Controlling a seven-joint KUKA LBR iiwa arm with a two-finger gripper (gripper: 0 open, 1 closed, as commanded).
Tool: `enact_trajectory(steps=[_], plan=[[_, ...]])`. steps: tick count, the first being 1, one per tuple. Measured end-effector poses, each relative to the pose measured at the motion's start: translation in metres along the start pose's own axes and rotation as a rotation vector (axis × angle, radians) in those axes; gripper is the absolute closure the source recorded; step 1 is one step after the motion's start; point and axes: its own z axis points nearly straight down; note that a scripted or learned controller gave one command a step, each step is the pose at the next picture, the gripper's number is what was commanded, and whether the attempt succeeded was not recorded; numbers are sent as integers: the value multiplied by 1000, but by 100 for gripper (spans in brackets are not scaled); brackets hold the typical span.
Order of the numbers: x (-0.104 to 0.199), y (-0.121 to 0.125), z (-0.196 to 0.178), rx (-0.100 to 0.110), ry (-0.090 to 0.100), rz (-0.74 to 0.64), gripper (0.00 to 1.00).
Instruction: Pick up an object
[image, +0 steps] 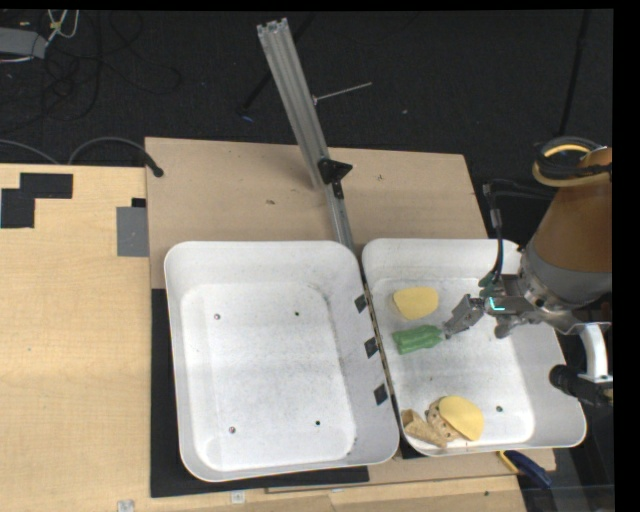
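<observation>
The right bin (540, 425) holds a pale yellow lump (415, 301) near its left wall. Just below it lies a green block (416, 339). A yellow round piece (462, 415) rests on tan scraps (425, 428) at the front edge. My gripper (483, 322) hangs low over the middle of this bin, open, its fingers spread apart. The left finger (460, 318) points down toward the green block's right end, very close to it. Nothing sits between the fingers.
The left bin (260, 360) lies beside the right one, joined by black clips (371, 346). A slanted metal rail (300, 110) rises behind the bins. The arm's grey body and orange band (580, 220) fill the right side.
</observation>
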Motion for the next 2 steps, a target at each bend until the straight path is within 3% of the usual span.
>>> enact_trajectory(steps=[1,2], plan=[[-1,1,-1,-4,-1,3,0],[0,0,63,3,0,1,0]])
